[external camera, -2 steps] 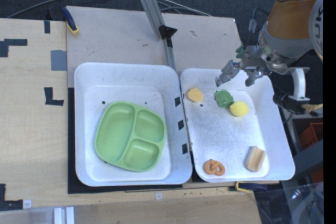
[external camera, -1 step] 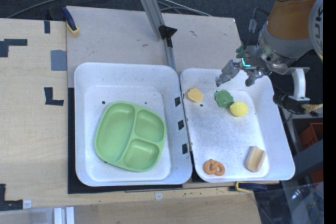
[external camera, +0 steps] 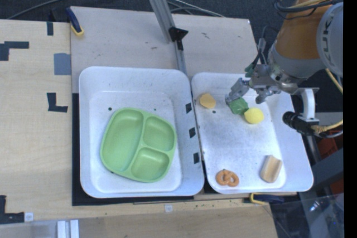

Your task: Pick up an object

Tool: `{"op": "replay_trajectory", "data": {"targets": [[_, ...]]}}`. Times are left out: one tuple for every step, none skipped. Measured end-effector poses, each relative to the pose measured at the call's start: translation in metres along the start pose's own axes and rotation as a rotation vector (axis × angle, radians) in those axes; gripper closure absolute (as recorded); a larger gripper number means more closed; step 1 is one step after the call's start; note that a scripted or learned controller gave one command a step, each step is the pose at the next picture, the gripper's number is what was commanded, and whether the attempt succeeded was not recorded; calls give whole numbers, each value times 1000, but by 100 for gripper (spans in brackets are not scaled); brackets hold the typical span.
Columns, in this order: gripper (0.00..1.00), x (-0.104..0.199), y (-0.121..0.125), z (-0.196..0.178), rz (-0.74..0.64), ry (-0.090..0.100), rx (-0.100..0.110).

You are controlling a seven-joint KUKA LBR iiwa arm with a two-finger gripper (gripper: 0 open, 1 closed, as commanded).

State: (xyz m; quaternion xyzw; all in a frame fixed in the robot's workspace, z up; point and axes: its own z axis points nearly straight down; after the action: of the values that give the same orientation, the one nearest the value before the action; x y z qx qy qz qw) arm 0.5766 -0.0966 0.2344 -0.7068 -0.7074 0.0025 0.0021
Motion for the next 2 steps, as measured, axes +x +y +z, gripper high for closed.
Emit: {"op": "replay_trajectory", "data": {"targets": [[0, -7, -4, 47, 0, 0, 0], [0, -5, -6, 91, -1, 0, 0]]}}
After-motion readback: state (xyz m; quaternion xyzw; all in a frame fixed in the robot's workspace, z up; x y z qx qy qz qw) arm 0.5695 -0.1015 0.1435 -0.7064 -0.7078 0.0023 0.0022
